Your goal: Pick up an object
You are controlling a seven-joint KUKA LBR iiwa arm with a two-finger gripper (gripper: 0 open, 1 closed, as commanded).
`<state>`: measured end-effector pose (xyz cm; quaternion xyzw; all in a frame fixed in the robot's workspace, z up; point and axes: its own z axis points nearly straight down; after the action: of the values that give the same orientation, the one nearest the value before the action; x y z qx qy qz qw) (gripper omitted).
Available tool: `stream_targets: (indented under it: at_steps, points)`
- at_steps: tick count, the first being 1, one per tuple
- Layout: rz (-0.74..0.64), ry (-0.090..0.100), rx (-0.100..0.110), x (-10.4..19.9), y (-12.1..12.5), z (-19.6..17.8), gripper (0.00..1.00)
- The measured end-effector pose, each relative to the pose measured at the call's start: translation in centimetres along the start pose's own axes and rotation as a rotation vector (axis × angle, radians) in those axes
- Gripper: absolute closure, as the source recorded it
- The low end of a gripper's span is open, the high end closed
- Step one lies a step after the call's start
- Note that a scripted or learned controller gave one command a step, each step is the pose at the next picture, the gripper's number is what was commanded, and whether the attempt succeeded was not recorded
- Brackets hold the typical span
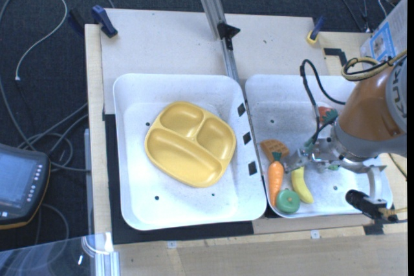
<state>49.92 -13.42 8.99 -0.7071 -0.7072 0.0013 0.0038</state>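
Over the right bin (272, 97), the arm (372, 116) reaches in from the right edge of the camera view, its orange band uppermost and the gripper (315, 158) lowered close to the cluster of toy foods at the near left corner of that bin. The gripper's state cannot be told: wrist body and cabling cover the tips, and nothing is visibly held. The objects lie crowded into the corner, probably because the bin's raised wall stops them there; this leaves little room on the wall side for a finger to enter. The likeliest target, judged from the gripper's position just beside it, is the banana (301, 185), a small yellow curved piece lying flat, its long axis running roughly from the gripper toward the near rim. Just to its left lies the carrot (275, 181), orange with a green top, nearly parallel to the banana and close beside it. At the near ends of both sits a green round fruit (288, 202) (type uncertain), touching or nearly touching them. A brown, toast-like piece (273, 148) lies just beyond the carrot's top. A small red and green item (325, 114) lies further back, partly covered by cabling. The left bin (129, 139) holds a yellow divided plate (189, 143), set diagonally, well apart from the working area.
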Motion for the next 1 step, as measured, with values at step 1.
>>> stream_targets:
  at_steps: [1]
  points:
    - [0.0,-0.001,-0.007,0.02,0.16,-1.32,1.0]
